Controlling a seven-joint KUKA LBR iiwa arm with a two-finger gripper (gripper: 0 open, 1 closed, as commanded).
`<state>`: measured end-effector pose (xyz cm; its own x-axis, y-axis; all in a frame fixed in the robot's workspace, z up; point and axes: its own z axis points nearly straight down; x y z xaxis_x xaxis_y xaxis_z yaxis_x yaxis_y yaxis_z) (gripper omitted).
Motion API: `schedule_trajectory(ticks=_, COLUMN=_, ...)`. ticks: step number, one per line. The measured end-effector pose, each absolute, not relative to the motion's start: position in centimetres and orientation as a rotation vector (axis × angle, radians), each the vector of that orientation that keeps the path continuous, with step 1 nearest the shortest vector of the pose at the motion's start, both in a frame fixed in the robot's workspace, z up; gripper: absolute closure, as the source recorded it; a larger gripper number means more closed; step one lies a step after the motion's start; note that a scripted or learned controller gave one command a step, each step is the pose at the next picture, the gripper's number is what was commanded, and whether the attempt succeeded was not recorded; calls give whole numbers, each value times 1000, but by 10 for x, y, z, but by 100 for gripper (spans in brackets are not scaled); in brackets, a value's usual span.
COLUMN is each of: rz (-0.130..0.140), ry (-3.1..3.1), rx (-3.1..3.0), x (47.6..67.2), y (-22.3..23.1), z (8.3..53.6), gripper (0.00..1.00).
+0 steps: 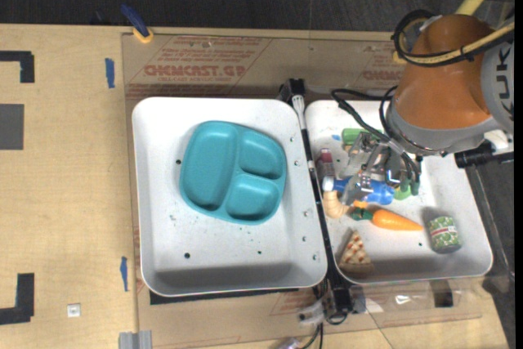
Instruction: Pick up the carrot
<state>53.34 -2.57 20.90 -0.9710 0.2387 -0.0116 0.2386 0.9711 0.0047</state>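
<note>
- the carrot (395,219) lies flat on the floor of the right bin (474,245), toward its near side, leafy end left, untouched and free to be taken.
- the hand (382,169) hangs just beyond it, over blue and green clutter; i cannot tell its state.
- a green can (443,232) sits just right of the carrot, likely crowding a grasp.
- the teal tray (233,170) fills the left bin (163,257).
</note>
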Motion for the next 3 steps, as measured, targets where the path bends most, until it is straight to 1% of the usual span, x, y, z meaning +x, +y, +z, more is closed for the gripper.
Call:
schedule_trajectory(ticks=1, rz=1, ry=3112, rx=384, x=532, y=-28, z=206, gripper=0)
schedule_trajectory(ticks=2, rz=0, ry=2998, rx=938, x=529, y=-42, z=184, gripper=0)
schedule_trajectory(ticks=3, rz=2, ry=3003, rx=883, x=522, y=-86, z=124, gripper=0)
